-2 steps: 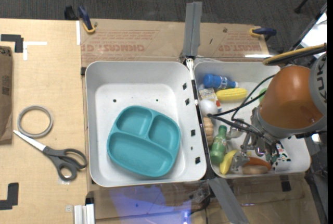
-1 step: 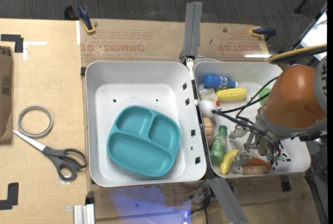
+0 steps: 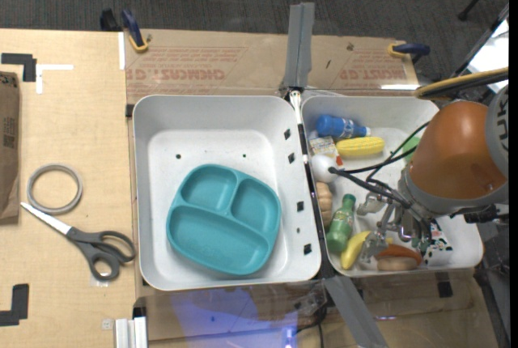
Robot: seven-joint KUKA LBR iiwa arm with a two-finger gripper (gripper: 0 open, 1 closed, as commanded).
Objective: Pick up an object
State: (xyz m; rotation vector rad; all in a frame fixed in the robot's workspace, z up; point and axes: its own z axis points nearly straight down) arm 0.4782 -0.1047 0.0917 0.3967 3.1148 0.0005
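Observation:
My gripper (image 3: 394, 231) reaches down into the right bin (image 3: 464, 257), low over its front part, under the orange band of the arm. Beneath and beside it lie a reddish-brown sausage-shaped toy (image 3: 396, 259), a yellow banana (image 3: 354, 249) and a green bottle (image 3: 341, 222). Farther back in the same bin are a blue bottle (image 3: 338, 126), a yellow corn cob (image 3: 360, 147) and a white item (image 3: 322, 168). The arm hides the right half of that bin.
The left bin (image 3: 154, 176) holds a teal divided plate (image 3: 224, 218). On the wooden bench to the left lie scissors (image 3: 85, 241) and a tape roll (image 3: 54, 188). Cardboard (image 3: 210, 67) with clamps runs behind the bins.

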